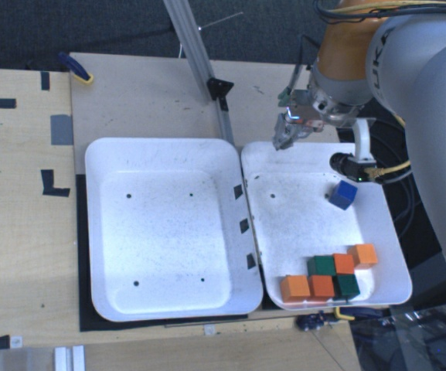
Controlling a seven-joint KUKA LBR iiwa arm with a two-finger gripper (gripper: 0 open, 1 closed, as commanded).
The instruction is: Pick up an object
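My gripper (284, 139) hangs over the far rim of the right bin (300, 207), near its back left corner, with nothing visible between its fingers. A blue block (343, 195) lies alone in the right bin toward its right wall, well to the right of the gripper and nearer the camera. Several orange and green blocks crowd the bin's near right corner: an orange one (294, 287) at the left, a green one (322, 265) in the middle, another orange one (363, 254) at the right.
The left bin (161, 222) sits beside the right one, sharing a middle rim. A slanted metal bar (195, 49) with a black clamp stands behind the bins. A blue and yellow tool (76, 66) lies at the bench's back left.
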